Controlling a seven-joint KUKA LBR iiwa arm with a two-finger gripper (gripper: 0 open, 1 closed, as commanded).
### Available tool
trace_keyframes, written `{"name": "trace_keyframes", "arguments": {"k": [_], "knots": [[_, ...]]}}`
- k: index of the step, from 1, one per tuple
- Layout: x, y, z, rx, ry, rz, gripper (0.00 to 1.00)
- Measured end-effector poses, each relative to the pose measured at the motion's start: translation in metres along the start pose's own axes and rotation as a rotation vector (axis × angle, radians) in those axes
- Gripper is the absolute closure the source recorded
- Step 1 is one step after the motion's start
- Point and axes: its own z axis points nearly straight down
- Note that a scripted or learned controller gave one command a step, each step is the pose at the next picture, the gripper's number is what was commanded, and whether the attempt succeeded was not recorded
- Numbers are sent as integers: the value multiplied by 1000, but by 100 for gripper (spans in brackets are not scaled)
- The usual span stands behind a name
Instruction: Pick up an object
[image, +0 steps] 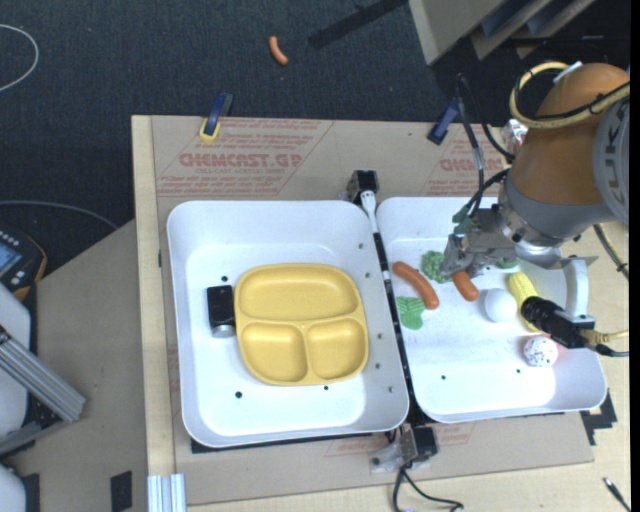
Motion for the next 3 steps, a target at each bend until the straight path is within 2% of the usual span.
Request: {"name": "trace_keyframes", "arguments": {"k": [1, 2, 3], "knots": [[59, 21, -7, -1, 0, 0, 100], [104, 48, 8, 0, -2, 3, 100], [99, 39, -8, 0, -1, 8, 100]]}}
